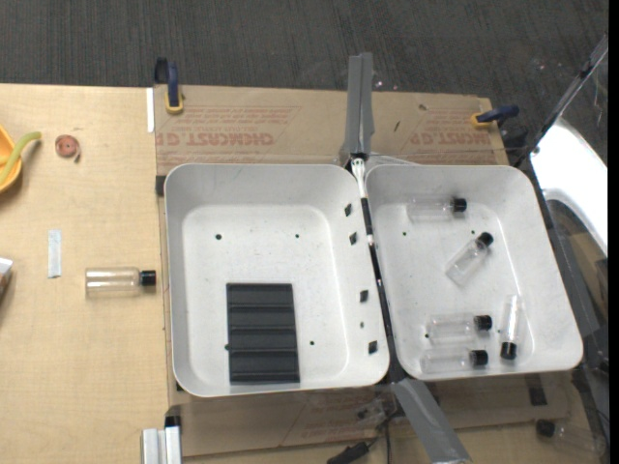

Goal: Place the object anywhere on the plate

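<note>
Looking down, we found five vials [471,259] loose in the right bin [537,201], presumably staged for picking; the dark plate [261,333] lay flat in the left bin [193,201]; we couldn't tell the claw's state.

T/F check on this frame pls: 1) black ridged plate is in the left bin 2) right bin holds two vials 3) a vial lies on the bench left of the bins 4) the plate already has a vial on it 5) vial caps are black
1) True. The black ridged plate lies in the left bin, near its front edge.
2) False. The right bin holds five clear vials, e.g. one near the back and one tilted mid-bin.
3) True. A vial on the bench lies on its side, left of the left bin.
4) False. Nothing rests on the plate.
5) True. Every visible cap is black.
</note>
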